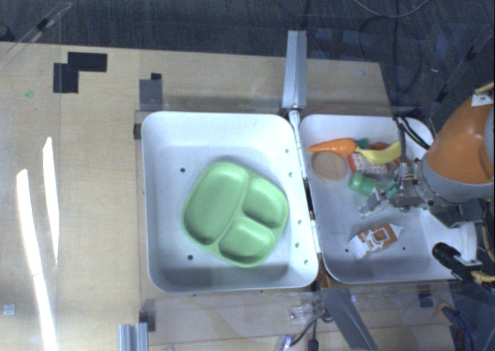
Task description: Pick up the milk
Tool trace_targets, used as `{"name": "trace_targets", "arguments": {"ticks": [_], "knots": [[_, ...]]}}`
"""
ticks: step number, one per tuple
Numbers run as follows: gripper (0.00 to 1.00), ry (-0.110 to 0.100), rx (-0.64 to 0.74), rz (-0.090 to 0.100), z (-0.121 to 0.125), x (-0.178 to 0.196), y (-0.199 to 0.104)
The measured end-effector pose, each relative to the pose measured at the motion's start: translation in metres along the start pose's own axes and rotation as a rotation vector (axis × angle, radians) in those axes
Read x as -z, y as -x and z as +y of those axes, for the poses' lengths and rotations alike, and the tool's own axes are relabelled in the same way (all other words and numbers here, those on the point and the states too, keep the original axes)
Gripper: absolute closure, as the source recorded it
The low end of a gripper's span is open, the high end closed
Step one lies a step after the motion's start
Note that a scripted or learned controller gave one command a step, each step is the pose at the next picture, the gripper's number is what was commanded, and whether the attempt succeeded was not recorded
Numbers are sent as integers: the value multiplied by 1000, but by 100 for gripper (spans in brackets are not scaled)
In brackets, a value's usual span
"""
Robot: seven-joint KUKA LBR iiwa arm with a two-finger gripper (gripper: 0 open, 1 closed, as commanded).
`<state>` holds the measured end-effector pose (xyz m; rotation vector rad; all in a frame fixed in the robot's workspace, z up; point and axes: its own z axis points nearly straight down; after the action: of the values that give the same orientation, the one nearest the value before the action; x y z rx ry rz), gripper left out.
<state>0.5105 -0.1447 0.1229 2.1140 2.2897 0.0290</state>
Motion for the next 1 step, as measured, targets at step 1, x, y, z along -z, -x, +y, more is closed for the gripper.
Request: {"name": "trace_targets", "arguments": {"ticks": [1], "knots": [[0,-15,256,4,-16,-33,-50]]}}
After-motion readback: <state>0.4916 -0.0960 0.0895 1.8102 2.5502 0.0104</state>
